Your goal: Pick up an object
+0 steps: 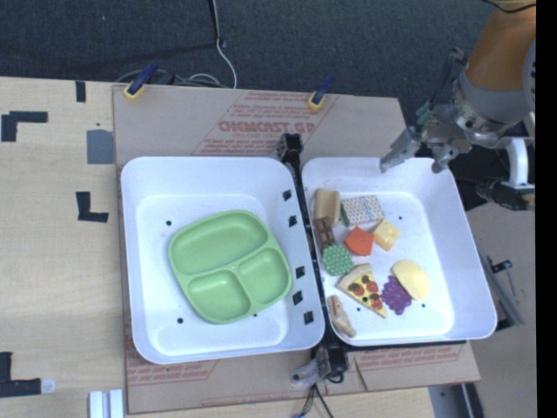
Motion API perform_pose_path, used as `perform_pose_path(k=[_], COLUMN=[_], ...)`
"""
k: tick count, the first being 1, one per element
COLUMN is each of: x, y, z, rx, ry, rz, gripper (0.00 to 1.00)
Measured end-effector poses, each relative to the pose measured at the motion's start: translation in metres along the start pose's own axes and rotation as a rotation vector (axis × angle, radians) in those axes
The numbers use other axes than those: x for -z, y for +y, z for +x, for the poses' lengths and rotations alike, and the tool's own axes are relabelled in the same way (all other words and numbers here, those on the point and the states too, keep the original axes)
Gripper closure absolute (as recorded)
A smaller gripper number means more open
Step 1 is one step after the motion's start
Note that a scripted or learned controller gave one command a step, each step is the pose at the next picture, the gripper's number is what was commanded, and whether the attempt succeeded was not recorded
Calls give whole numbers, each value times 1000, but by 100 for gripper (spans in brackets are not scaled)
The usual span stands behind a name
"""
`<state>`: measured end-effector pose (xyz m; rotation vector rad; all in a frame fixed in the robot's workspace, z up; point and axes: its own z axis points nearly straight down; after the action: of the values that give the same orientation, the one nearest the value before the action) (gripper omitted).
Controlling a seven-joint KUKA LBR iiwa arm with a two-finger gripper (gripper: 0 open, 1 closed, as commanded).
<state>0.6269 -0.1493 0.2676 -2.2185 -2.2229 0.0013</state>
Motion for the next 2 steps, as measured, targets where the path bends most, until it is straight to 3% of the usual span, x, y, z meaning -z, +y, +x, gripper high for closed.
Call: perform_pose_path(k=[1, 2], x=[-102, -168], y=[-42, 10], z=[40, 46], rx=[0, -2], ry=[3, -4], rz=[12, -11], gripper=[0, 0])
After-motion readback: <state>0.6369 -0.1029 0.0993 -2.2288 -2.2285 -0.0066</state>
